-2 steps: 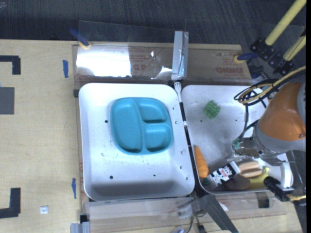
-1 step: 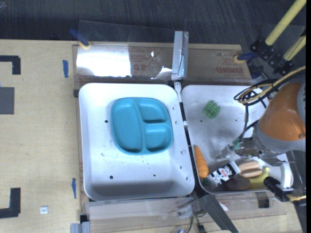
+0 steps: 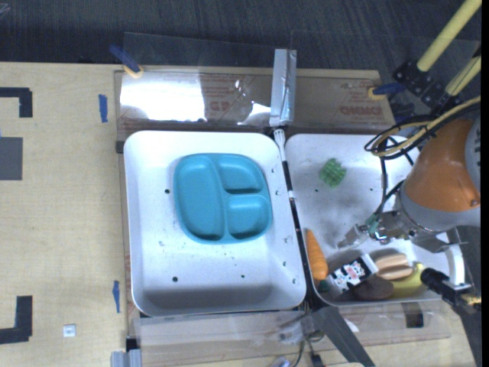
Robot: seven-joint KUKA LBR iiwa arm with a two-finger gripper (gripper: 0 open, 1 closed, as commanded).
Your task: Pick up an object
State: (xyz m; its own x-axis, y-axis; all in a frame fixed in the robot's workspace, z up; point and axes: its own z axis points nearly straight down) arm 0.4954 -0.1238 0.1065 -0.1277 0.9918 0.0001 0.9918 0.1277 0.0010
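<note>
The right bin holds several small items. A green knobbly piece lies near its far side. An orange carrot rests along its left wall. At the near edge sit a black, white and red piece, a hot-dog bun, a dark brown piece and a yellow banana. My gripper hangs low over the middle of this bin, just above the bun and to the right of the carrot. Nothing shows clearly in its grasp.
The left bin carries a blue divided plate. The arm's orange band and its cables cover the right bin's right side. A clear panel and a metal post stand behind the bins.
</note>
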